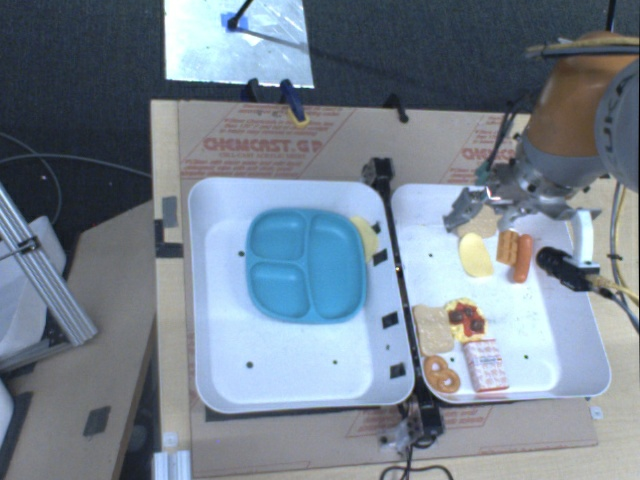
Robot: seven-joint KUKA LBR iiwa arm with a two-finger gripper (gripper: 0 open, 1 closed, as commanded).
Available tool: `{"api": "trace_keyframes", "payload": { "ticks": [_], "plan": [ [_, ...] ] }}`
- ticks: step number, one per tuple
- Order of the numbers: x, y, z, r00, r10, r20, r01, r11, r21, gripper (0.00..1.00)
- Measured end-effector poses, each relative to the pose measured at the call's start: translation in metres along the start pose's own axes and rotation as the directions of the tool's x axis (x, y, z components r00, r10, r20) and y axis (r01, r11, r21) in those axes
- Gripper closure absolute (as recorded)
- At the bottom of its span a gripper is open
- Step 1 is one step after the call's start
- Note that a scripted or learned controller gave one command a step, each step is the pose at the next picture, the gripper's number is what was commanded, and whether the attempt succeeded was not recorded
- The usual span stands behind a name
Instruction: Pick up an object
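My gripper hangs over the back part of the right bin, open, with nothing between its fingers. Just in front of it lie a pale yellow wedge and an orange sausage. Nearer the front of that bin are a slice of bread, a small pizza piece with red topping, a pretzel and a red and white carton.
The left bin holds a blue divided plate, with a yellow piece at its right rim. A black divider rail runs between the bins. A foil sheet lies beyond the bench.
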State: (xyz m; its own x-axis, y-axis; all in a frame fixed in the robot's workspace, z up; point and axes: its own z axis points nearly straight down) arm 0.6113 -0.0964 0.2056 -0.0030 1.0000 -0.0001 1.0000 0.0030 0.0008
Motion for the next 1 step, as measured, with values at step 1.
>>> {"api": "trace_keyframes", "payload": {
  "ticks": [1],
  "plan": [
    [-0.0137, -0.0568, 0.1259, 1.0, 0.005, 0.0, -0.005, 1.0, 0.004, 0.0]
  ]
}}
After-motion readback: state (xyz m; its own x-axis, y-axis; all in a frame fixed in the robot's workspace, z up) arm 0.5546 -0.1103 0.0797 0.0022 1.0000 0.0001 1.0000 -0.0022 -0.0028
